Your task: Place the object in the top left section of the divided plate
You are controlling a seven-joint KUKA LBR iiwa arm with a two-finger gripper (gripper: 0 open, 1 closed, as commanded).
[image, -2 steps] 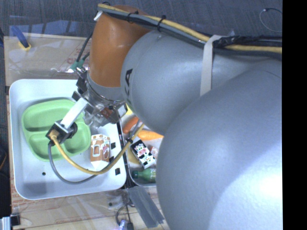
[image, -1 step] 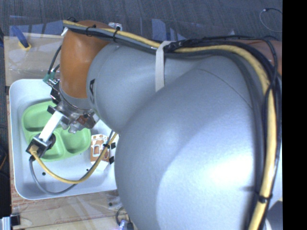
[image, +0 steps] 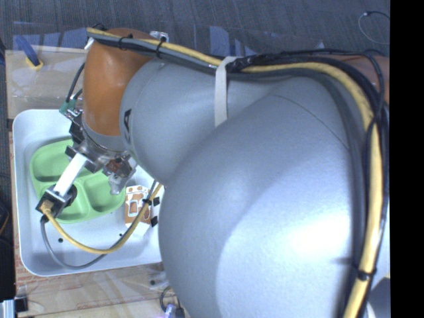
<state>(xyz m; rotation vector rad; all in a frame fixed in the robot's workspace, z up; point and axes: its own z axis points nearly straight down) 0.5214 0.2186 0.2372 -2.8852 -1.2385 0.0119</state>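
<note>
While arm looms, green divided plate (image: 50, 167) sits in white bin (image: 30, 257).

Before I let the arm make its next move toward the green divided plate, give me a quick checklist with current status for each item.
1. Divided plate sits inside the white bin: ok.
2. Top left section of the plate in sight and free: cannot tell, the arm covers part of the plate.
3. End effector is over the plate: ok.
4. Object held in the end effector: cannot tell.
5. Small orange and white object lies in the bin beside the plate, not on it: not ok if this is the one to place.
6. Yellow cable droops into the bin near the plate: not ok, snag risk.
</note>
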